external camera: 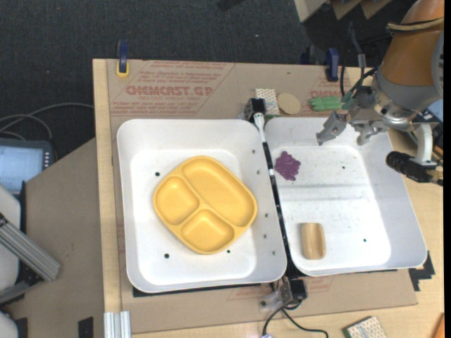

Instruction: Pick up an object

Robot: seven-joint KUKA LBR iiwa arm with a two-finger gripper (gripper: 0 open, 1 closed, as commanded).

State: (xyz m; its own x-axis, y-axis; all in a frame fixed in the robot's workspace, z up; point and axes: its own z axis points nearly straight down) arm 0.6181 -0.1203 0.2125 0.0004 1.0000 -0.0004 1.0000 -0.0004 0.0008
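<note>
In the right bin (380, 189) a small purple bunch of grapes (287, 165) lies near the left wall, and a tan bread-like block (312, 240) rests toward the front. My gripper (347, 131) hangs over the bin's back edge, to the right of and behind the grapes, with its two fingers spread apart and nothing between them. The left bin (134, 189) holds a yellow divided plate (204, 204).
Behind the bins on the brown board lie a tan round disc (289, 103), a green object (325, 103) and a small checkered tag (266, 94). Blue clamps (123, 56) hold the board's back corners. The arm's orange band (416, 44) rises at the right.
</note>
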